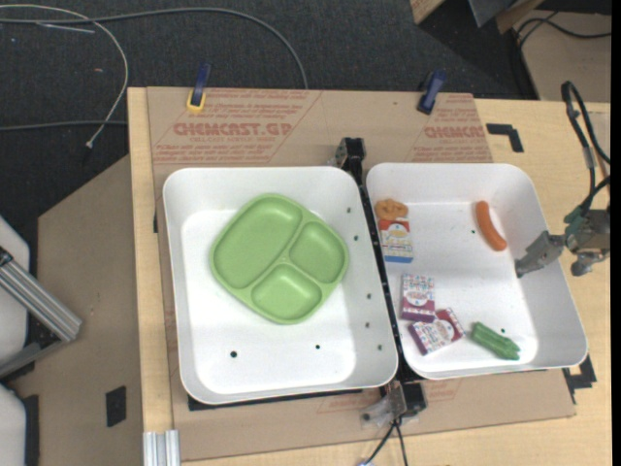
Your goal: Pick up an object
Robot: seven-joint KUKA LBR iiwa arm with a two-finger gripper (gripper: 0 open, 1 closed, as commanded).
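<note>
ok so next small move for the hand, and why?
Probably slide the hand left, further over the right bin, toward the orange sausage-shaped item. The hand sits at that bin's right rim, above none of the objects, and that item lies nearest and apart from the packets, so it looks like the easiest pick.

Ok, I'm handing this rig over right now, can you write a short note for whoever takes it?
Gripper: at the right bin's right rim, nothing seen between its fingers; open or shut unclear.
Right bin: orange sausage, green pickle, three small packets.
Left bin: green divided plate.
Done: nothing picked yet.
Left: grasp and lift one object; the sausage lies nearest.
</note>
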